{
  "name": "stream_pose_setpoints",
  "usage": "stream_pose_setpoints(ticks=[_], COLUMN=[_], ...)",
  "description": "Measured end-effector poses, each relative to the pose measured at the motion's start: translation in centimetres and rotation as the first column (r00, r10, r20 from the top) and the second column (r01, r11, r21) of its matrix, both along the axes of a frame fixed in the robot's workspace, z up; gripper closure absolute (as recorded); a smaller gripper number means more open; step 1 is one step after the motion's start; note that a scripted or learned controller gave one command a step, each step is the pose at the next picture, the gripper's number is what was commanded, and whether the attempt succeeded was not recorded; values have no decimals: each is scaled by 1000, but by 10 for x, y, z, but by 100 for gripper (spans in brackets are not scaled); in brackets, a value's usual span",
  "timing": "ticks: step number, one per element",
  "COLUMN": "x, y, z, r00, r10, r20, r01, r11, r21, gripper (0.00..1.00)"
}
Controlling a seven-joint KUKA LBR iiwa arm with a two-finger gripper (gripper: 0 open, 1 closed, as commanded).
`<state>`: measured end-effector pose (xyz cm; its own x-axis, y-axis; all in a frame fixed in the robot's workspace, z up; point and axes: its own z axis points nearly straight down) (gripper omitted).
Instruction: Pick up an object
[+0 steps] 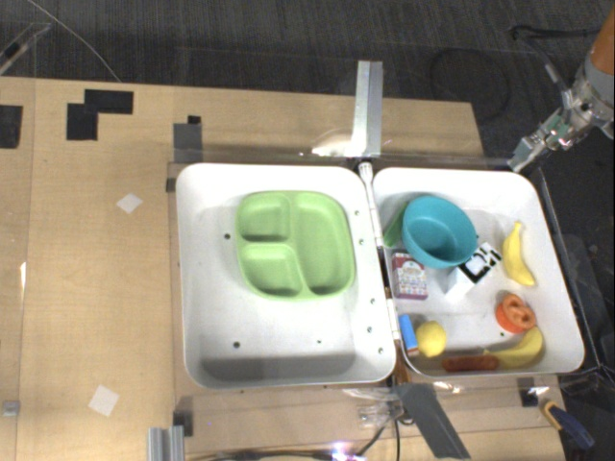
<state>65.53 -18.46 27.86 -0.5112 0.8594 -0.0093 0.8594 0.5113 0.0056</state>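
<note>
A: Okay, gripper (531, 149) first. Where?

B: Top right, hanging off the back right corner of the right bin (567, 353), outside the rim. Nothing between its tips. Open or closed, can't tell, too small and blurred.

A: Pickable stuff?

B: All in the right bin. Teal bowl (438, 230) tipped on its side near the back left, small carton (409, 278) just in front of it, black and white block (478, 262) beside the bowl's right. Banana (519, 254) by the right wall. Orange round fruit (514, 311) in front of that, second banana (521, 349) at the front right, lemon (431, 338) front left, brown stick (469, 361) along the front wall.

A: Left bin (207, 353)?

B: Green divided plate (293, 243), flat, roughly centred. Arm well apart from every object.
</note>
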Motion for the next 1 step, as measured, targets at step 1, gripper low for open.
stream_pose_setpoints(ticks=[1], x=[14], y=[-6], z=[-185], r00=[996], r10=[-85], r20=[-7], r01=[85], r11=[996], r21=[4], gripper=[100])
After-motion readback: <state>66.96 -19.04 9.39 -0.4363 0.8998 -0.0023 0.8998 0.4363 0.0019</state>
